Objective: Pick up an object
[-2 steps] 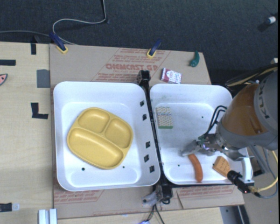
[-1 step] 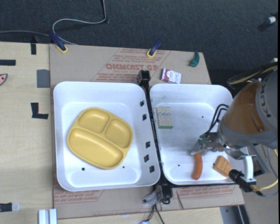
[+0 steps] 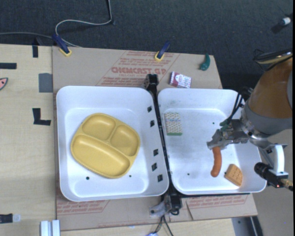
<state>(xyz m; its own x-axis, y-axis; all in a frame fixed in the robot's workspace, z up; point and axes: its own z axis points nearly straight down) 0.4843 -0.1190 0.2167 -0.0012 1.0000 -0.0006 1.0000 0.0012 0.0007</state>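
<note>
The cracker (image 3: 233,174) lies nearest in the right bin (image 3: 196,187), just beside the sausage (image 3: 216,164), the likely target. The gripper (image 3: 219,143) sits at the sausage's far end; whether it is spread or closed cannot be told. A good grasp would probably straddle the sausage across its width, nearer its middle, clear of the cracker. Farther off lies a card (image 3: 173,123).

Light: bright, even, from overhead
Shadows: soft, faint under the yellow tray (image 3: 105,145)
Glare: mild sheen on the white bins (image 3: 69,132)
Focus: slightly soft, coarse throughout; small print unreadable
</note>
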